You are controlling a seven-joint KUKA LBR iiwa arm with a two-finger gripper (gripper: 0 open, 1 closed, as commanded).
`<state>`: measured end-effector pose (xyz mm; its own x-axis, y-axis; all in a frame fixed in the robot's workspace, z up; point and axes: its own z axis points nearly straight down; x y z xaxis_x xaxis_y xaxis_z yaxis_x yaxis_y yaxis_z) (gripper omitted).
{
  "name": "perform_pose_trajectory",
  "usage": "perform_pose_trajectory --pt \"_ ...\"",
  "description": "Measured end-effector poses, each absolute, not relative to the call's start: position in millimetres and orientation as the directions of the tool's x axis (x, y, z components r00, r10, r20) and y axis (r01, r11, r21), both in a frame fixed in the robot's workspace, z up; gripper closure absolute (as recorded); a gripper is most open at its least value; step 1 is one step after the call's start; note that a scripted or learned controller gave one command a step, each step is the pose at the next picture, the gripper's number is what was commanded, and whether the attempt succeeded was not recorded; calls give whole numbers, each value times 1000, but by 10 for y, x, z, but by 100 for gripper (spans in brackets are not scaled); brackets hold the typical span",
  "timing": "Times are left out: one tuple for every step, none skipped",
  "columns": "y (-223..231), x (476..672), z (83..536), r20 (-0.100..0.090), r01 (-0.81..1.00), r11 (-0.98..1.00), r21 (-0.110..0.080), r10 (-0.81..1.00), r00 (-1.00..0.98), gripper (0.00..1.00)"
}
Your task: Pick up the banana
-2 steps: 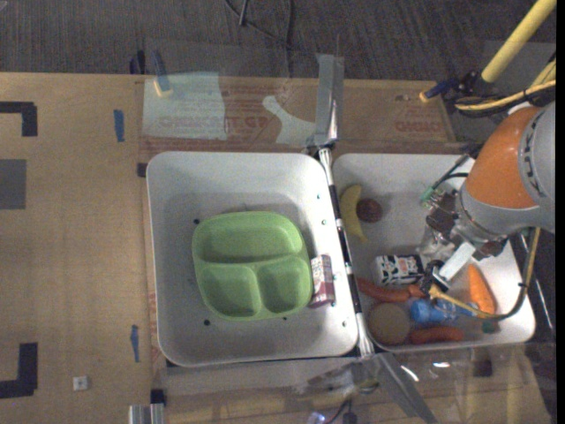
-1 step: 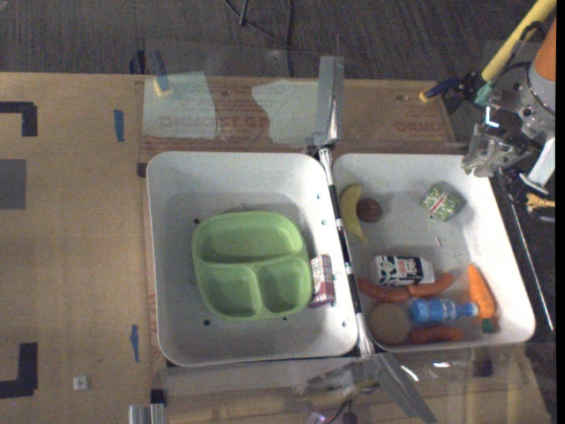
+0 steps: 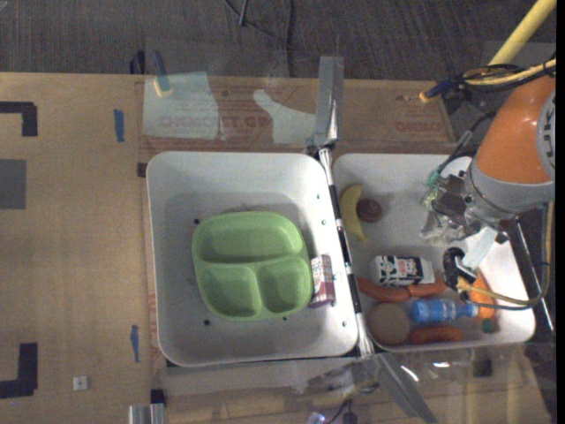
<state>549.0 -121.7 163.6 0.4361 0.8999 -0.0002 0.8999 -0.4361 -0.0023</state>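
1 fixed camera | above bench (image 3: 71,263) | slanted down | 2 bins (image 3: 168,263)

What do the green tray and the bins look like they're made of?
Green tray: likely moulded plastic, matte, with one even colour and rounded compartment edges. Left bin and right bin: probably plastic too, smooth white with a slight sheen and soft rounded corners.

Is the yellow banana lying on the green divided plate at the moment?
No, the yellow banana lies in the right white bin.
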Motion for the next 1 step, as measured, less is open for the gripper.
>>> perform_pose_trajectory --pt "-1630 5300 866 3 755 -656 0 755 656 100"
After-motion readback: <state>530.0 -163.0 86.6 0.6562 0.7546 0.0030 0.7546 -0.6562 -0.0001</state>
